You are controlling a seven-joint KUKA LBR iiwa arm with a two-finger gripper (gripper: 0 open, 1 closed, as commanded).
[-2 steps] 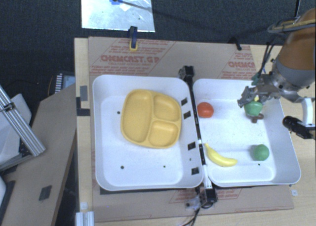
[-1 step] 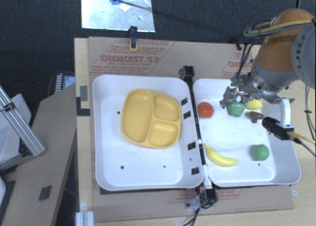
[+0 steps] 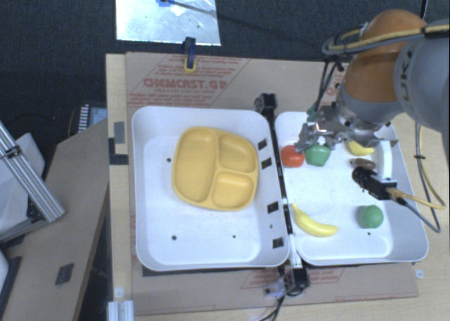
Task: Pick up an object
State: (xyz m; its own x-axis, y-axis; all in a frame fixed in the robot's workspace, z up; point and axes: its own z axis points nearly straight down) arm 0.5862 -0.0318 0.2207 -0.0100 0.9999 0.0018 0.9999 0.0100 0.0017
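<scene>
Hand (image 3: 314,142) was low over the green pepper (image 3: 318,155), directly beneath it; red tomato (image 3: 292,156) just left. Can't tell its opening. Pepper looked light, stiff, slick plastic; I'd grip across its rounded body.

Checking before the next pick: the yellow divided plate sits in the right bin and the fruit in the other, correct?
Not quite. The camera view shows the yellow divided plate in the left bin; the banana and other fruit lie in the right bin.
</scene>
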